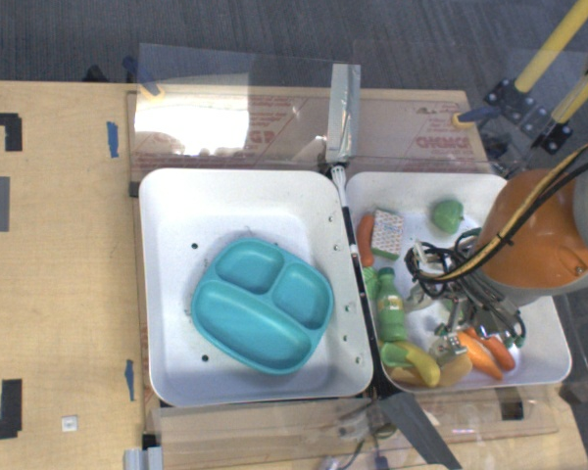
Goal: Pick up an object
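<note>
Camera view: left bin [167, 262] holds a teal divided plate [263, 305], sitting a bit tilted in the middle, fully visible. Right bin [554, 360] is crowded w/ small toy food; arm's orange band [534, 233] and cable bundle cover much of its right half. Gripper [470, 326] is low in the right bin's front area, over an orange carrot-like piece [488, 355]; jaws lost in cables and metal parts, can't tell if spread or pinching anything. Nearby: yellow banana [418, 364] at front, partly tucked under a green piece; green bottle-like item [389, 311] along the divider; red-orange piece [367, 239] at the divider, upper part; patterned square block [387, 233] just beside it; green round item [447, 213] toward the back. Brownish item by the banana too blurred to name. Tabletop [49, 262] to the left, plywood w/ black marks.
</note>
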`<state>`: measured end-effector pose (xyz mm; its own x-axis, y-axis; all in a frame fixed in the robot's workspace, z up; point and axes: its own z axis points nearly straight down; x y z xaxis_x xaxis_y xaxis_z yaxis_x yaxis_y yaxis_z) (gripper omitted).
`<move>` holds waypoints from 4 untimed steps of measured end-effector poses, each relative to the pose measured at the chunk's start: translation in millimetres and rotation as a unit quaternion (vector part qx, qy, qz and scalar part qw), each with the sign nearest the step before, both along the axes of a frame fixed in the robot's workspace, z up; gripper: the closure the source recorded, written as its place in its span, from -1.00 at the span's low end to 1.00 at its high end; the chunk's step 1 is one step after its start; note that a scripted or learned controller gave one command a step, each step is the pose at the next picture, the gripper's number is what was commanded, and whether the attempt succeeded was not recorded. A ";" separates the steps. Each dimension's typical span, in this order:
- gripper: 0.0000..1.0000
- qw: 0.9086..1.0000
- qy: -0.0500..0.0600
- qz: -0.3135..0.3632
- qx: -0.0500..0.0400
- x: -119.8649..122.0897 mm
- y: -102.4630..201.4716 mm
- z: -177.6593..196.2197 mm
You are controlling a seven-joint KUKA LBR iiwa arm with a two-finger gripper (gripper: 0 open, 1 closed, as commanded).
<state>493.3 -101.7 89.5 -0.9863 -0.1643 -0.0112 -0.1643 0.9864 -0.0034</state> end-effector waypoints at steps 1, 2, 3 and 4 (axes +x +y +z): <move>-1.00 0.999 0.002 -0.039 0.001 89.8 2.7 26.6; -1.00 0.995 -0.002 -0.100 0.002 15.1 -20.4 -0.2; 1.00 0.995 -0.008 -0.099 0.001 19.5 -20.0 11.4; 1.00 0.998 0.003 0.056 0.000 38.6 -98.0 10.2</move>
<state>531.9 -199.7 99.7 -0.9618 -0.2738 -0.0049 -0.2738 0.9618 -0.0013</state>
